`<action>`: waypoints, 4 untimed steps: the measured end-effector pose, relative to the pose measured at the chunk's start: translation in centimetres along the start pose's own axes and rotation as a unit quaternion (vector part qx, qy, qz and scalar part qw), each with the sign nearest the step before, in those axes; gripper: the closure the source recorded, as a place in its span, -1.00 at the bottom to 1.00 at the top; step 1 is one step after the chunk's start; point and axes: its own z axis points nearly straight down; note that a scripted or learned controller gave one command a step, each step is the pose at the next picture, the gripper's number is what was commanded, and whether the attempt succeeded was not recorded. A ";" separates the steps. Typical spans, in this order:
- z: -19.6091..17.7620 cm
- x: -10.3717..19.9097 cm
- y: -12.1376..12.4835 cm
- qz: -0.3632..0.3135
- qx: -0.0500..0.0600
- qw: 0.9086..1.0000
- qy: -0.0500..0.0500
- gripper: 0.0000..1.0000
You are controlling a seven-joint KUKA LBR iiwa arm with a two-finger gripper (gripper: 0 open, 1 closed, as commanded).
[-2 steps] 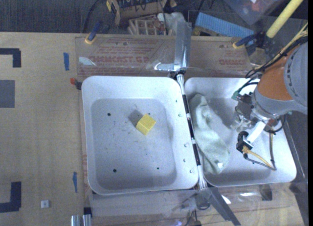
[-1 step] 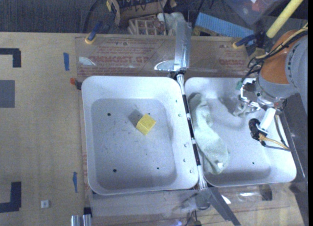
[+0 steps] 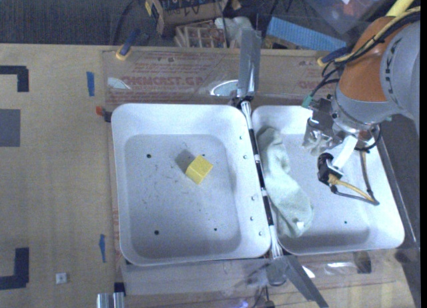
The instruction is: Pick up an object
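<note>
From my seat, nearest the camera's foot, I see the front lip of the bench (image 3: 60,233) and then the 2 bins. The left bin (image 3: 127,167) holds 1 yellow block (image 3: 199,169), sitting alone near its middle on the flat floor. The right bin (image 3: 383,227) holds a pale cloth (image 3: 283,183), crumpled along its left wall, just beside the divide. Farther back and to the right, the arm (image 3: 377,67) hangs over the right bin's rear half, with the claw (image 3: 319,141) well apart from the block and near, but not touching, the cloth. I cannot tell how the claw is set from this angle, and I see nothing held in it. I judge this to be the approach step, with no pick made yet. The cloth is the closer target: the next move calls for shifting left and forward over it, then coming straight down onto a raised fold. Beyond the bins lies clutter (image 3: 193,13) off the bench.
</note>
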 end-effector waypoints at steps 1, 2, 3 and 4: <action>0.1 4.8 -7.4 0.118 0.003 0.993 0.000 1.00; 0.1 0.5 -8.7 0.091 0.003 0.996 0.000 1.00; 0.1 9.6 -11.6 0.092 0.000 0.996 0.000 1.00; 0.6 17.8 -17.8 0.293 0.001 0.956 -0.001 1.00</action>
